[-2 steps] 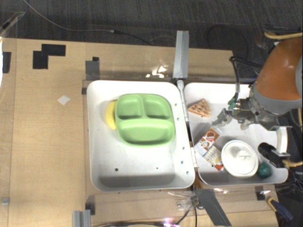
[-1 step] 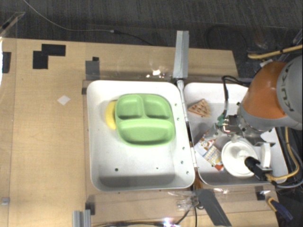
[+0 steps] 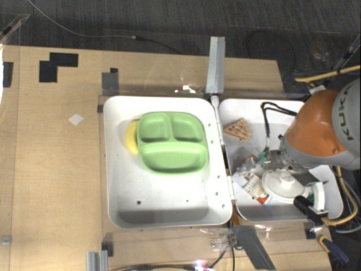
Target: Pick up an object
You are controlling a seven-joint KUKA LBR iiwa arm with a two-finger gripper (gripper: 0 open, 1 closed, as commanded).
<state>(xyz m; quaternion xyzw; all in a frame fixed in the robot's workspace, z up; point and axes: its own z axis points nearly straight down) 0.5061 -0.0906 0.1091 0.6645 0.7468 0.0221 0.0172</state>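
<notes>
Your arm [image 3: 324,131] enters from the right and hangs low over the right bin [image 3: 333,205], its wrist hiding the gripper, so you cannot tell from this view whether anything is held. Treat the candidate objects as follows: a loose cluster of small packets [image 3: 251,176] lies in the right bin, touching or just beside the wrist's lower end; a tan waffle-patterned piece [image 3: 237,130] lies apart from it toward the far wall; a green divided tray [image 3: 171,141] sits in the left bin [image 3: 163,208], with a yellow item [image 3: 131,137] partly tucked under its left edge. Expect the main risk at the cluster: the packets overlap and look thin and slippery, so a close may pinch two at once, or skid off one and come up with nothing. Note that a black cable [image 3: 272,110] loops over the right bin near the arm and could snag on a lift. Keep clear of the central divider [image 3: 223,151], which stands just beside the cluster. Open room lies in the near half of the left bin and toward the right bin's far wall
</notes>
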